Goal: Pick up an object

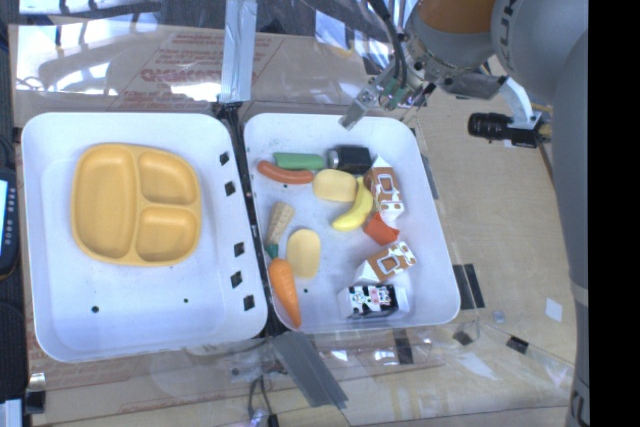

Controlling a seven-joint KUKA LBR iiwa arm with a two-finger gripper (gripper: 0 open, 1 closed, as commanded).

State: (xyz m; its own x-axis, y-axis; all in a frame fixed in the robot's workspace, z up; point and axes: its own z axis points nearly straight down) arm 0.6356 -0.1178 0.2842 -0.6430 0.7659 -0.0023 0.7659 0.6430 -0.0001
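Observation:
The right bin [432, 215] holds several toy foods: a red sausage [285, 173], a green piece [298, 160], a black block [350, 156], a yellow lump [335, 185], a banana [355, 207], an ear of corn [280, 220], a pale yellow piece [304, 252], a carrot [285, 293] and small cartons [385, 193] [392, 260] [373, 299]. My gripper [383, 98] hangs over the back rim of this bin, above and behind the black block, apart from every object. Nothing shows in its grasp.
The left bin [60, 315] carries a yellow divided plate [135, 203]. A strip of grey tape [236, 45] lies behind the seam between the bins. A black fitting [500, 127] sticks out at the right of the bench.

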